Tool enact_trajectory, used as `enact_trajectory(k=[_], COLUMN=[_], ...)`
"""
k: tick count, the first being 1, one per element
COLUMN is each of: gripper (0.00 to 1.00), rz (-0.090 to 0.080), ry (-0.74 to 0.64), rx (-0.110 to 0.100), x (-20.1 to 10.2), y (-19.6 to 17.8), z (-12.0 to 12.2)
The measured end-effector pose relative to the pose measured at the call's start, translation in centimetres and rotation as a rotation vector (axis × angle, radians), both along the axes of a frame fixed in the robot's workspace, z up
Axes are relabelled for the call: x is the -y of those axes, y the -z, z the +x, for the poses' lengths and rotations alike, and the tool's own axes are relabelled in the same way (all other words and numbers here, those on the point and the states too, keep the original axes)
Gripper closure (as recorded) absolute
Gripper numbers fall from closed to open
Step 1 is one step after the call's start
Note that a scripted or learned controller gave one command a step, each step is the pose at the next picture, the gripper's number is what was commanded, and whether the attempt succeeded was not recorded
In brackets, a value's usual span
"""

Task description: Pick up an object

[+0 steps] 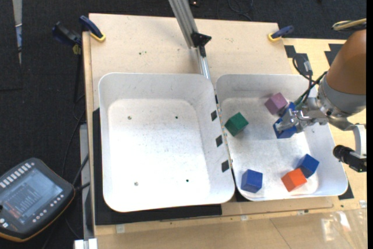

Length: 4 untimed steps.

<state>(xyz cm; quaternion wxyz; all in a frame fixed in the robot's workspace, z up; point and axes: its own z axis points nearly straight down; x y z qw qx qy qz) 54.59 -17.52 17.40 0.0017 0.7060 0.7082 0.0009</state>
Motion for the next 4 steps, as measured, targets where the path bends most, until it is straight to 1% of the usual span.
enact_trajectory(k=[1, 2, 3, 4], gripper=[1.0, 1.0, 1.0, 1.0], rz=[-0.001, 0.002, 0.003, 0.003], ry=[0.0, -0.004, -0.005, -0.006], rx=[0.002, -0.003, -0.002, -0.001], x=[0.0, -4.4, -9.6, -15.2], y=[-5.3, -4.7, -5.9, -6.9], z=[0.2, 2.0, 3.2, 4.8])
